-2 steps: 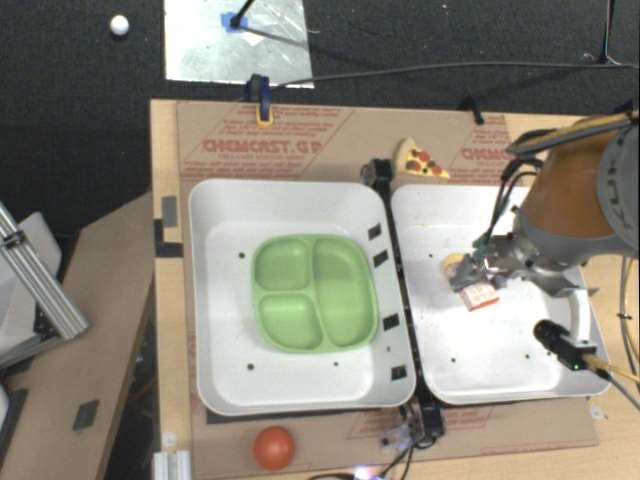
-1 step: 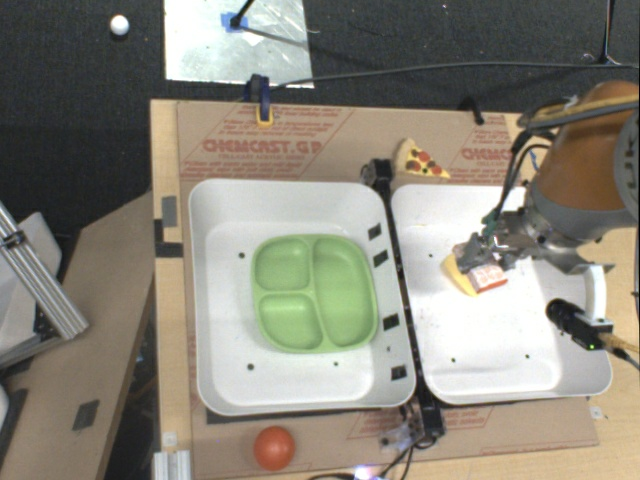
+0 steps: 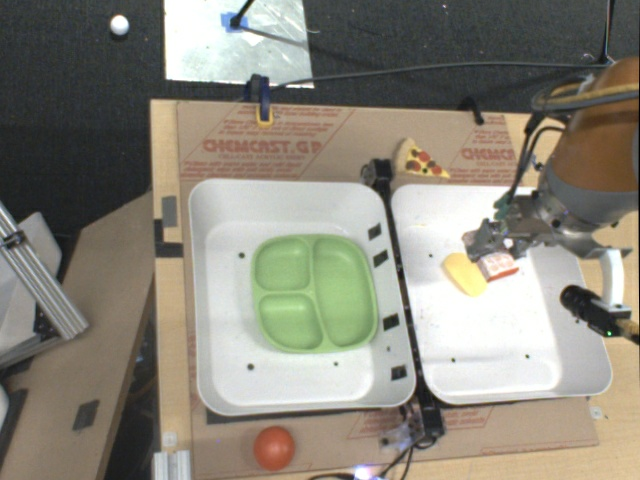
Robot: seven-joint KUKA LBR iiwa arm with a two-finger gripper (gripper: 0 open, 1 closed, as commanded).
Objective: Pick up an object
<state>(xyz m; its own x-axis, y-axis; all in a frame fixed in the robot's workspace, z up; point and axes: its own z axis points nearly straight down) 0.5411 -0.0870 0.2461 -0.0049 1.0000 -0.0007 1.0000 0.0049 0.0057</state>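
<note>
I find the yellow piece (image 3: 464,274) lying flat on the floor of the right bin (image 3: 500,353), in its middle part, nearer the wall shared with the other bin than the outer wall. Touching its right end, or very nearly so, is a small red-and-white packet (image 3: 498,266). I cannot tell whether the two overlap.

The gripper (image 3: 488,240) stands just above and behind these two items, closest to the packet. From this angle I cannot tell whether it is apart or together, and I see nothing clearly clamped in it. I cannot tell whether it touches the packet. The arm (image 3: 598,158) enters from the right, its orange band over the far right corner of the right bin.

The left bin (image 3: 225,353) holds a green plate (image 3: 314,292) with three compartments, set roughly centred and lying flat.

Both bins rest side by side on a brown board (image 3: 300,140). On the board just beyond the right bin's far left corner lies a pizza slice (image 3: 422,160), outside either bin. An orange ball (image 3: 274,447) sits at the board's near edge, in front of the left bin. A blue clamp (image 3: 260,96) grips the board's far edge.

Beyond the board, on the dark surface, lie a foil sheet (image 3: 215,38) and, well to its left, a small white ball (image 3: 120,25).
</note>
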